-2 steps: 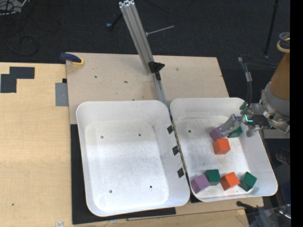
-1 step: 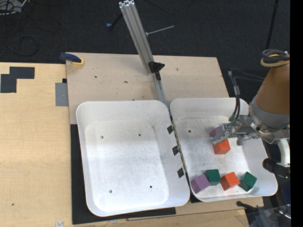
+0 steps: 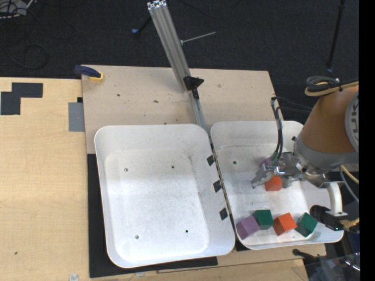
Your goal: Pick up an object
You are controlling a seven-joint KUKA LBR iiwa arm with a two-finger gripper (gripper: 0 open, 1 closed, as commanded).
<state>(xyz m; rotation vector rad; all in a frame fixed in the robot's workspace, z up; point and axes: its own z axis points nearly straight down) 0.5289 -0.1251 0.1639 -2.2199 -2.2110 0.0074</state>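
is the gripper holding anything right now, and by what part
Cannot be told: the gripper sits right at an orange block in the right bin, but a hold isn't visible.

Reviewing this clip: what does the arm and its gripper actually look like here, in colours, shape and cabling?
The arm enters from the right as a bulky rounded body, its broad orange band above a grey wrist section. A dark cable runs down alongside it toward the wrist. The gripper is small, metallic grey, with a purplish tint near its top. A white bracket-like part sits below the wrist.
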